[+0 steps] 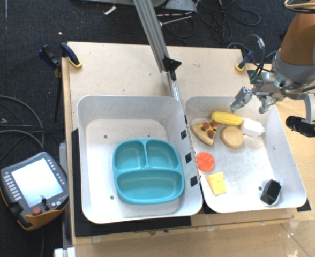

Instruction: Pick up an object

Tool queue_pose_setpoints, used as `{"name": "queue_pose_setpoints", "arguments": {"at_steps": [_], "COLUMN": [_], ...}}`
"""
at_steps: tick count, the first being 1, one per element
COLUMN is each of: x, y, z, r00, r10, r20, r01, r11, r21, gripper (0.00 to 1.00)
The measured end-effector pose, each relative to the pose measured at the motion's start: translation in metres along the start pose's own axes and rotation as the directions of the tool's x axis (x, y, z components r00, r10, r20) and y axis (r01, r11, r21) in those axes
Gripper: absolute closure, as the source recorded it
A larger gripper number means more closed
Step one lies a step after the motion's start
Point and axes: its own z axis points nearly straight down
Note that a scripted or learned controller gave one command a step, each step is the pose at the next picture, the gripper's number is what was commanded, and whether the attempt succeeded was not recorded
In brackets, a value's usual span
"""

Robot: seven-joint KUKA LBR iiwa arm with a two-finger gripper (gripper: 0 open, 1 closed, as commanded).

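Corn cob [226, 118] lies at 12 o'clock in right bin [286, 159], beside white block [252, 127]. Gripper [252, 101] hovers above, fingers apart, holding nothing. Judged: no pick made; descent, grasp, lift remain.

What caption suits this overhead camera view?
Robot hand hovers open above toy food in the right bin; a teal divided plate sits in the left bin.

teal tray [147, 171], yellow corn [226, 118], orange-red slice [205, 161], yellow cheese [217, 183], white bins [93, 122].
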Motion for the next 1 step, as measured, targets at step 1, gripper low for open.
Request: {"name": "queue_pose_setpoints", "arguments": {"at_steps": [1], "x": [0.0000], "y": [0.0000], "z": [0.0000], "r00": [1.000], "r10": [0.000], "r20": [0.000], "r01": [0.000], "r11": [1.000], "r21": [0.000], "gripper": [0.00]}}
